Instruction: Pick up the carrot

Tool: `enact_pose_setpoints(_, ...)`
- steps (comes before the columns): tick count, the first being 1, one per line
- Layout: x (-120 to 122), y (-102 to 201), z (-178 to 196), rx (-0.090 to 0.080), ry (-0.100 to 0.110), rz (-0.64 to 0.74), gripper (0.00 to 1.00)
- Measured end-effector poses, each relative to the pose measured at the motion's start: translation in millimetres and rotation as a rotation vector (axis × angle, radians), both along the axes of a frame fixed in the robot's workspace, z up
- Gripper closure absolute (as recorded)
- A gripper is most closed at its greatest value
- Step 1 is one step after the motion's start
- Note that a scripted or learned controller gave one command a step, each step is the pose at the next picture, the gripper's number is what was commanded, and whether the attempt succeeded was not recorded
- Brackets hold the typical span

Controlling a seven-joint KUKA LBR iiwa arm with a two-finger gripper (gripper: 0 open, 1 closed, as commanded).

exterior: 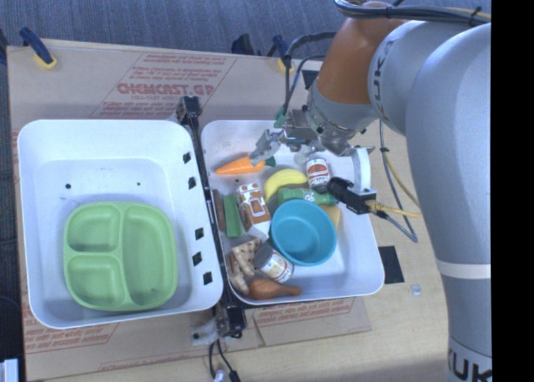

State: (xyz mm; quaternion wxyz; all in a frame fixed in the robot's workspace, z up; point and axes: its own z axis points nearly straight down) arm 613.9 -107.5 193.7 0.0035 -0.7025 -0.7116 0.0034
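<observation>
A: Where is the carrot (239, 167) seen?

B: It is seen in the right bin (367, 265), lying near that bin's left wall and toward its far edge, with the pointed end turned to the left wall and the thick end toward the middle.

A: And the gripper (269, 146)?

B: It is placed just above the carrot's thick end, close to the bin's far edge. Whether the carrot is touched cannot be told. Whether the fingers are spread or closed cannot be told either, as they are small and blurred; nothing is seen between them.

A: What is found around the carrot?

B: A yellow banana (284, 180) is seen just beside it, toward the bin's middle. A small can (318, 173) is set beyond the banana, under the wrist. A blue bowl (303, 232) is placed near the middle of the bin, with a green block (298, 195) partly covered at its far rim. A small box (252, 204) is laid along the left wall, and a tin (274, 265) and a brown item (272, 289) are seen at the near edge.

A: And the other bin?

B: In the left bin (108, 143) a green divided plate (122, 255) is laid toward the near edge. Both bins are carried on a cardboard sheet (158, 80).
</observation>
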Motion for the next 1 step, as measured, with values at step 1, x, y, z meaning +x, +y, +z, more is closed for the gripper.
enact_pose_setpoints(1,30.8,10.2,-102.3,-0.001,0.006,-0.262,0.0)
